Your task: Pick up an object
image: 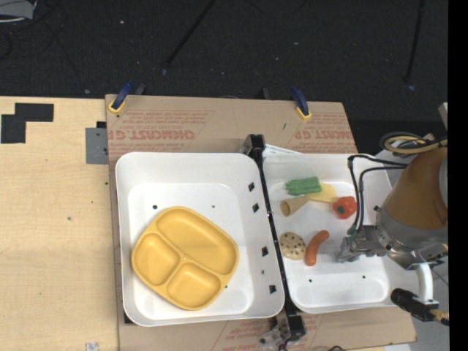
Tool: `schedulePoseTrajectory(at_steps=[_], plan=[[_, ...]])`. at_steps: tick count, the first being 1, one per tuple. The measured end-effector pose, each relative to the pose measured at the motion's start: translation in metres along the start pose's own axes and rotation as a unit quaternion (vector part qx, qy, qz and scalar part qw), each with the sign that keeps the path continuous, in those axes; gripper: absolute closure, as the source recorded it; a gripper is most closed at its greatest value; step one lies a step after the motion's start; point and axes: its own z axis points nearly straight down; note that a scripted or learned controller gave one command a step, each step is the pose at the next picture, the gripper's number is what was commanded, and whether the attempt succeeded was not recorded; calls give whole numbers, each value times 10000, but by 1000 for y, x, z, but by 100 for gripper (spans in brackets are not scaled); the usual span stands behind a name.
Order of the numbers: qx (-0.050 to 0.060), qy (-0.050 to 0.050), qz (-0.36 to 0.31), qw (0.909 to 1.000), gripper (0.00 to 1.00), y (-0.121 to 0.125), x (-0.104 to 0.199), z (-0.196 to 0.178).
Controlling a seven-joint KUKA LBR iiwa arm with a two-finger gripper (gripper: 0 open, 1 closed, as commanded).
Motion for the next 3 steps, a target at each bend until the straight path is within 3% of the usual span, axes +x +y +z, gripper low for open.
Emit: schedulePoseTrajectory(at_steps=[2,3], plan=[[-18,-1,-7,10000,100,1,11,-114],[1,3,-4,10000,100,1,11,-124]])
